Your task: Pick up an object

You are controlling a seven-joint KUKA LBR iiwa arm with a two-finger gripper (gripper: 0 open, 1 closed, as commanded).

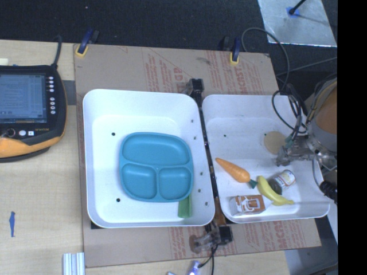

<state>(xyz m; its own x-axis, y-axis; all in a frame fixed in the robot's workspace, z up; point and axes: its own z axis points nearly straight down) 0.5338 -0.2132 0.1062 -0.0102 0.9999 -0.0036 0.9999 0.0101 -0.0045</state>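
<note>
In the right bin [241,110] lie an orange carrot [232,169], a yellow banana [273,191], a small silver can [285,179], a brown and white carton [248,204] and a flat tan disc [273,141]. My gripper [286,157] hangs low over the bin's right side, just below and right of the tan disc and a little above the can. It is dark and small in this view, with cables around it. I see nothing between its fingers.
The left bin [100,119] holds a blue divided plate [156,166] and a green piece [184,207] at its near right corner. A tablet controller [27,110] lies on the bench at far left. Cardboard sits under both bins.
</note>
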